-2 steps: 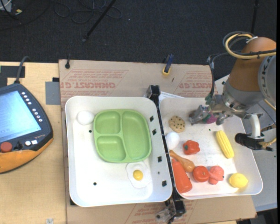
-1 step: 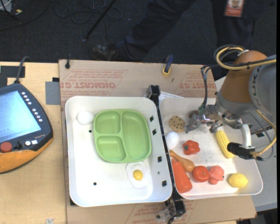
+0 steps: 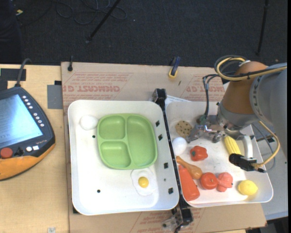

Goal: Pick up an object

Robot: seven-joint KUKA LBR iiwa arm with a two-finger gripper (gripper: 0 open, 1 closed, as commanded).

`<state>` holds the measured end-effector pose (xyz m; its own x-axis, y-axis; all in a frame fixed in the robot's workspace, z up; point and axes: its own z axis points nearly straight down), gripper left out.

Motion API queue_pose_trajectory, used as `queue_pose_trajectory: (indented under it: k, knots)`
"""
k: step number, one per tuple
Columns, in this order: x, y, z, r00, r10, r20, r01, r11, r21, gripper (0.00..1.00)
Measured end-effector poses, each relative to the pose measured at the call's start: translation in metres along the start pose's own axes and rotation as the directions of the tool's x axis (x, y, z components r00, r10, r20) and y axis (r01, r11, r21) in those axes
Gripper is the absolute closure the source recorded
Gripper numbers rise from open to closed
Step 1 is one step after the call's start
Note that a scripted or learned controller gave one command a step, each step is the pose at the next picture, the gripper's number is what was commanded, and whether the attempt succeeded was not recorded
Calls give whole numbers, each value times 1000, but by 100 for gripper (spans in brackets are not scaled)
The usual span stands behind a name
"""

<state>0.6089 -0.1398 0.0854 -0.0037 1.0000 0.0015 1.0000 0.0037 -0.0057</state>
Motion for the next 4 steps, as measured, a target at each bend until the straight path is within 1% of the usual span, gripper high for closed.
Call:
queue_pose_trajectory:
  k: [1, 2, 4]
  knots:
    - [-1, 0, -12, 1000, 4, -1, -4, 1000, -1, 100]
    - [0, 10, -65, 1000, 5, 2, -5, 1000, -8, 100]
    - [-9, 11, -144, 1000, 5, 2, -5, 1000, -7, 100]
